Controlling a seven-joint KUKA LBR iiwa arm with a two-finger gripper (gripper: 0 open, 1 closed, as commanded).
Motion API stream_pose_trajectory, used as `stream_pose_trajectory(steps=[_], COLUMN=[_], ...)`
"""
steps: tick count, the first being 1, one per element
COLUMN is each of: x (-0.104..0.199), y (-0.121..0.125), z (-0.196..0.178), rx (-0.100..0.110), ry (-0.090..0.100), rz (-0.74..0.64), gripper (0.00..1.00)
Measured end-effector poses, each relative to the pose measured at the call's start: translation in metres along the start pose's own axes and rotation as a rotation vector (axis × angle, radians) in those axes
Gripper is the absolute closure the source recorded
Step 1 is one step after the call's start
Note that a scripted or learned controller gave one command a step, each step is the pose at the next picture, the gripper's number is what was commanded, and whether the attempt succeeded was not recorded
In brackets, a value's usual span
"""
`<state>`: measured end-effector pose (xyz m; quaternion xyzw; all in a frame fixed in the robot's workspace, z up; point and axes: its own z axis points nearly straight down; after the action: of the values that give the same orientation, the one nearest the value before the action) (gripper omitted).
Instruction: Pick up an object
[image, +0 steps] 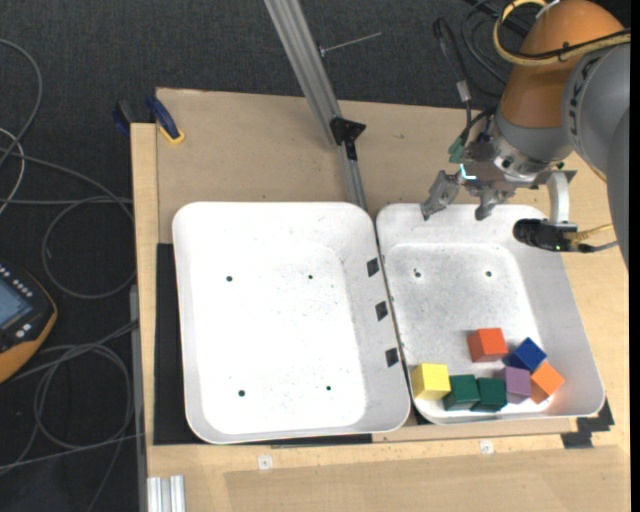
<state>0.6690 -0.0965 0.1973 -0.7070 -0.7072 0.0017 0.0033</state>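
Note:
Several small blocks lie bunched in the near right corner of the right bin: a red block, a blue block, an orange block, a purple block, a yellow block and two green blocks. My gripper hangs over the far edge of the right bin, well away from the blocks. Its two fingers are spread apart with nothing between them.
The left bin sits beside the right one, joined by black clips. A slanted metal rod crosses the bench behind the bins. Cables and a yellow device lie on the floor at the left.

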Motion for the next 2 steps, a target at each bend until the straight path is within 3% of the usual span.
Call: stream_pose_trajectory(steps=[1, 2], x=[0.000, 0.002], y=[0.001, 0.006], z=[-0.004, 0.040], rx=[-0.005, -0.001], ry=[-0.002, -0.002], rz=[-0.001, -0.002], gripper=[0.00, 0.00])
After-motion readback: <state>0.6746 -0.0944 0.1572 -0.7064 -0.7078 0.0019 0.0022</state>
